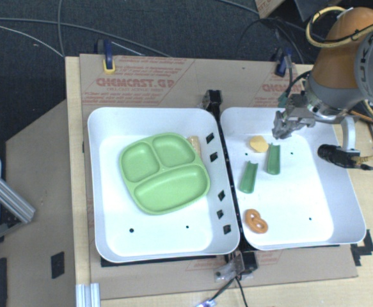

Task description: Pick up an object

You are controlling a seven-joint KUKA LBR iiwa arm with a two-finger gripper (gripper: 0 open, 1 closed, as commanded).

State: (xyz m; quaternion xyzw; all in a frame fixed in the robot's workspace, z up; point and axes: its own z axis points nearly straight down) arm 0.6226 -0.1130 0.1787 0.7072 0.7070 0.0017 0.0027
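Camera view: the table [173, 72] carries 2 shallow white bins side by side, and the right bin [327, 219] serves as the landmark here. The grey arm with its orange band [346, 47] reaches in over that bin's far right corner. Its end effector [282, 132] hangs above the bin's far middle part, pointing down; whether it is wide or narrow cannot be told from this angle, and nothing shows between its tips.

Inside the right bin lie 4 small things. A yellow piece [258, 144] sits near the far left part, just beside the end effector. 1 green cylinder [273, 159] lies right below the end effector's tips, and a second green cylinder [248, 177] lies near it, closer to the bin's left wall. A brown pretzel [256, 220] rests toward the near left corner, well apart from the end effector.

Left of the right bin, the left bin [109, 235] holds a green divided plate [165, 173] with 3 compartments.
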